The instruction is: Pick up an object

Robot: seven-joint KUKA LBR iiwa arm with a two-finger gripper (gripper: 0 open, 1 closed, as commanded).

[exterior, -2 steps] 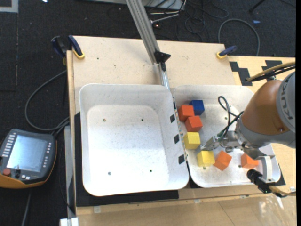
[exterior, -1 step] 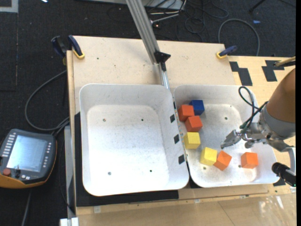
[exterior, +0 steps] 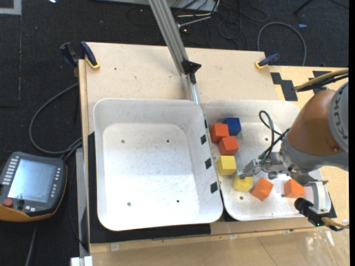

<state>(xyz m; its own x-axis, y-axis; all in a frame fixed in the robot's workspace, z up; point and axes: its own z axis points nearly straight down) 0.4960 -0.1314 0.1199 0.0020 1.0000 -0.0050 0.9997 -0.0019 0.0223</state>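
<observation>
The gripper (exterior: 248,172) hovers over the lower yellow cube (exterior: 243,183), with an orange cube (exterior: 262,188) at three o'clock; finger state unclear. Judged next: descend and close.

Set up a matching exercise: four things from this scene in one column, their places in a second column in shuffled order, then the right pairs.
Things
1. blue block
2. pendant
3. gripper
4. blue-and-yellow clamp

Places
A. on the floor, left of the bench
B. at the bench's far right corner
C. at the far end of the row of blocks in the right bin
D. just above the nearest yellow block, right bin

Pairs: 1-C, 2-A, 3-D, 4-B
</observation>
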